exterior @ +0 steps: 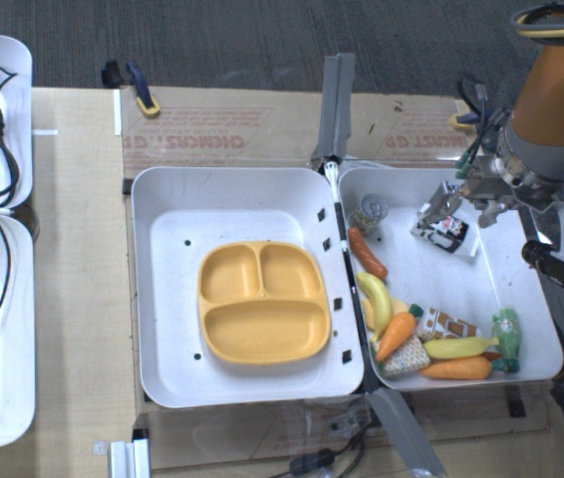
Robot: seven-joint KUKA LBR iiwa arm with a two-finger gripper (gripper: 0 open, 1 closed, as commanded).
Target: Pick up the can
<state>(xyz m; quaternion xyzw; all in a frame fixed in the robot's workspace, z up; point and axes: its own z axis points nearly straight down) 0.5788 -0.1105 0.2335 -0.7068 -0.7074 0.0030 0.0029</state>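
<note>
- The task's thing, as far as I can judge, is the small grey metal can (pixel 370 210). It lies in the upper left corner of the right shallow white bin (pixel 509 267), near the wall that divides the two bins.
- The claw (pixel 441 215) hangs over the upper middle of this bin, to the right of the can and apart from it. I cannot tell whether it is spread or pressed together, and I see nothing held in it.
- A small black, white and red object (pixel 450 233) lies just under the claw. If the claw goes straight down here, it may take this object instead of the can.
- The can is close to the dividing wall, so the claw may hit the wall or only push the can into the corner.
- A round metal can is smooth, so I think it can roll or slip out of a weak hold.
- The long orange-red toy sausage (pixel 367 254) lies just below the can and may be pushed by a low approach.
- More toy food is in a heap along the bottom edge of the right bin, well apart from the can.
- The left white bin (pixel 162 267) holds an orange divided plastic plate (pixel 262 302).
- Both bins stand on a light wooden bench (pixel 73 267). The dark grey carpet floor (pixel 262 18) fills the top of the frame.
</note>
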